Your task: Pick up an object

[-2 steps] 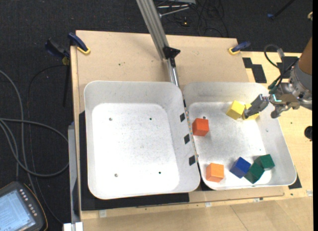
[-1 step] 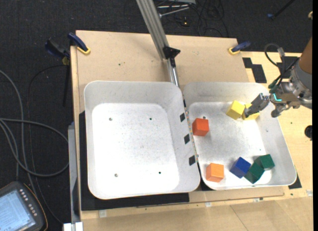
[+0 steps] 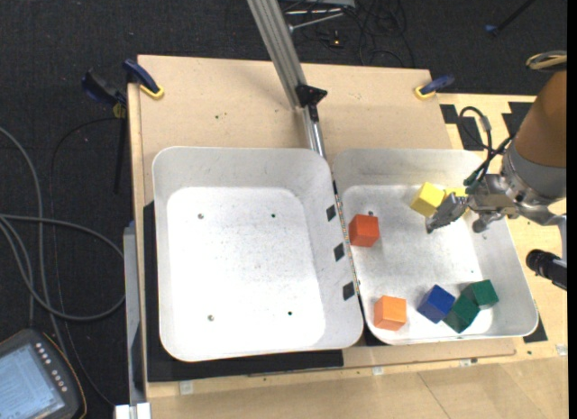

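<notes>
White plastic bins are sitting side by side on the bench, and all the blocks are lying in the right bin (image 3: 505,246). The gripper (image 3: 458,215) is reaching in from the right, low over that bin's upper part, with its fingers spread apart and nothing between them. One dark finger is pointing down just beside the yellow block (image 3: 430,198), which is lying near the bin's upper rim; whether that finger is touching the block is hard to tell.

Nothing is being lifted, so the pick is not yet done. Judging by where the gripper is hanging, the yellow block is looking like the likely target, though it is sitting to the left of the fingers and not between them, so the gripper is needing to line up around it, close and rise.

Other candidates are resting untouched on the bin floor: a red-orange block (image 3: 363,230) near the left wall, an orange block (image 3: 390,312) at the lower left, and a blue block (image 3: 437,303) packed against two green blocks (image 3: 472,305) at the lower right. The left bin (image 3: 180,169) is holding no blocks.
</notes>
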Motion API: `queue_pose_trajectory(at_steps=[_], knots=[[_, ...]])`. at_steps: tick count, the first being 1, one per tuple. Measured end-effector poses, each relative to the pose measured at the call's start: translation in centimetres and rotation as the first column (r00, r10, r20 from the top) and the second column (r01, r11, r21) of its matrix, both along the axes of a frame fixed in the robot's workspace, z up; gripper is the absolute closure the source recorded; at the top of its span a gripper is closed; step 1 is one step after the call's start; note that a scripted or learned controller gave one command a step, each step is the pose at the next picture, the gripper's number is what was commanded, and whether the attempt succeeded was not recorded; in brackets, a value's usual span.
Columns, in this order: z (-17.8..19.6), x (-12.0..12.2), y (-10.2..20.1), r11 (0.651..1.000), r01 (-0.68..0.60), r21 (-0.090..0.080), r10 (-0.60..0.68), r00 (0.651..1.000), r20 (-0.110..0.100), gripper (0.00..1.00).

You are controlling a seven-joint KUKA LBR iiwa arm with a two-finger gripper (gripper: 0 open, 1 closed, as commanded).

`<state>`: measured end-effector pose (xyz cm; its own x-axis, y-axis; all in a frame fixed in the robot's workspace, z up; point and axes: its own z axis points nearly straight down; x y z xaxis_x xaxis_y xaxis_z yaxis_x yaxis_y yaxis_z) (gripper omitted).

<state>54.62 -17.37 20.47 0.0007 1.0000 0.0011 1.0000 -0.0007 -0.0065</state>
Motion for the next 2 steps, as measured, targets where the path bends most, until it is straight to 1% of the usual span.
queue_pose_trajectory(at_steps=[1, 2], knots=[[-6.2, 0.5, -0.2, 1.000, 0.000, 0.000, 0.000, 1.000, 0.000, 0.00], [-11.2, 0.5, -0.1, 1.000, 0.000, -0.002, 0.000, 1.000, 0.005, 0.00]])
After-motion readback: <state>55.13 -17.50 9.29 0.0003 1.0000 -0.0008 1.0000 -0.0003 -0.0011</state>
